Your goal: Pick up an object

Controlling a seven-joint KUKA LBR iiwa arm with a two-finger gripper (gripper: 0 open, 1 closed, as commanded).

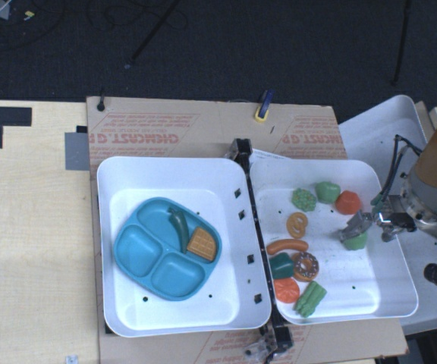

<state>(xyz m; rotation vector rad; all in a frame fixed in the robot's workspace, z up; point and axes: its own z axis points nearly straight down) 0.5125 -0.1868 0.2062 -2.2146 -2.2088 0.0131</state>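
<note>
- A small green toy piece [354,240] sits on the floor of the right bin [389,279], toward its 3 o'clock side, directly under the gripper [355,232].
- The gripper comes in from 3 o'clock on the grey arm [419,203]; its tip is at the green piece, but I cannot tell how wide the jaws stand or whether they grasp it.
- At 11 o'clock from that piece lie a red tomato-like toy [348,202], a smooth green toy [327,192] and a bumpy green toy [303,199].
- Toward 9 o'clock lie a tan pretzel-shaped toy [297,224] and an orange sausage [287,246].
- At 7 to 8 o'clock cluster a dark green block [281,265], a sprinkled donut [306,265], a red-orange round toy [286,290] and a ridged green vegetable [310,298].
- The left bin [127,309] holds a blue divided plate [139,252]; in it lie a waffle-like tan toy [202,244] and a dark green curved toy [179,224].
- Both bins rest on a cardboard sheet [165,127] printed with mirrored lettering I cannot read with certainty; a blue and yellow clamp [263,105] sits at its 12 o'clock edge.
- The cardboard lies on a pale wooden bench [29,241] with black and grey patches at 10 o'clock; dark carpet [218,36] with cables lies beyond.
</note>
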